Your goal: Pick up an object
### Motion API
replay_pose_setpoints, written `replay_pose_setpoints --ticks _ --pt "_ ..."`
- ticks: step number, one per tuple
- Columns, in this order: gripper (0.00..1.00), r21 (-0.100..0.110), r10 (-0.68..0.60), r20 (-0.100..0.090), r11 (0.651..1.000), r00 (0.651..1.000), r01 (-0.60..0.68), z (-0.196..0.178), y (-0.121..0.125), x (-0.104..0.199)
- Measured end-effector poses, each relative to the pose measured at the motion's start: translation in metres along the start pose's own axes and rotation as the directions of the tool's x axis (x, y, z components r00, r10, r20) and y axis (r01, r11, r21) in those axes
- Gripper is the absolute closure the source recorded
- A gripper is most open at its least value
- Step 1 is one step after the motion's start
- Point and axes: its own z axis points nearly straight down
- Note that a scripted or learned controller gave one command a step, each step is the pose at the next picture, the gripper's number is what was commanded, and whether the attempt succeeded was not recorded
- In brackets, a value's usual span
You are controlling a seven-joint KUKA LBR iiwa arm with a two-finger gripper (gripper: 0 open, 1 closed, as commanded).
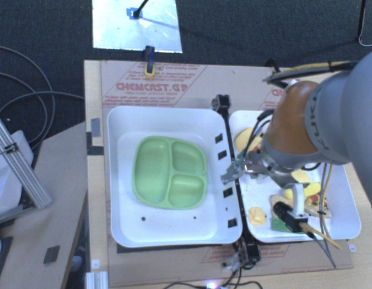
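So the gripper (233, 172) is sitting low at the left edge of the right bin (348, 221), right up against the wall it shares with the left bin (126, 221). The arm (306, 122) covers the business end, so I can't tell whether it's apart or together, and I see nothing held in it.

The pickable stuff is all in the right bin: a yellow piece (245, 138) near the top left corner, a small cream piece (256, 214) and a green piece (278, 224) down by the near edge. The left bin just has the green plate (170, 172) (flat and wide, so not an easy grab, I'd guess).

My worry is how close it is to that wall. If it drops there it could land on the rim, shove the bin along the desk (156, 86), or close on nothing, since the nearest pieces sit off to either side rather than under it.
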Motion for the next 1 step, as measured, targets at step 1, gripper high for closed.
replay_pose_setpoints --ticks 1 --pt "0.00 -0.016 -0.014 -0.007 1.000 1.000 0.014 0.0024 -0.0031 -0.0052"
